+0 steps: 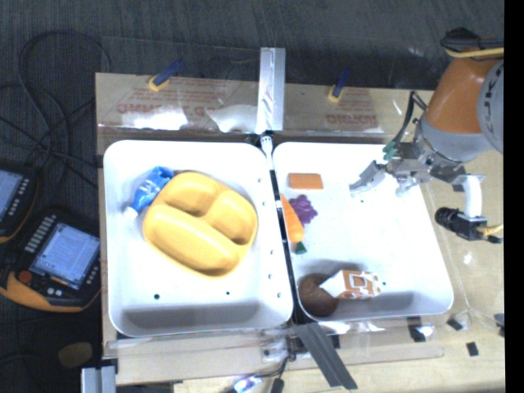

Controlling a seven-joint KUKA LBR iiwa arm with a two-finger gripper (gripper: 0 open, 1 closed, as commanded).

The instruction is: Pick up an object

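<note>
Claw [385, 178]: we see it spread wide, holding nothing, over the right bin [426, 244] | nearest: orange block [305, 182], purple grapes [304, 209], carrot [293, 226] by the divider | front: brown ball [315, 293] touching carton [356, 283] | left bin [123, 219]: yellow bread [201, 222], blue wrapper [149, 186] | both bins on bench [475, 268]

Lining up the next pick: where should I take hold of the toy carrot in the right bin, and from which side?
Grip the toy carrot across its orange body, coming straight down from above. It lies flat and narrow along the right bin's left wall, leafy end toward the camera, purple grapes close on its right. I'd spread the end effector along the carrot's width, though wall clearance looks tight.
</note>
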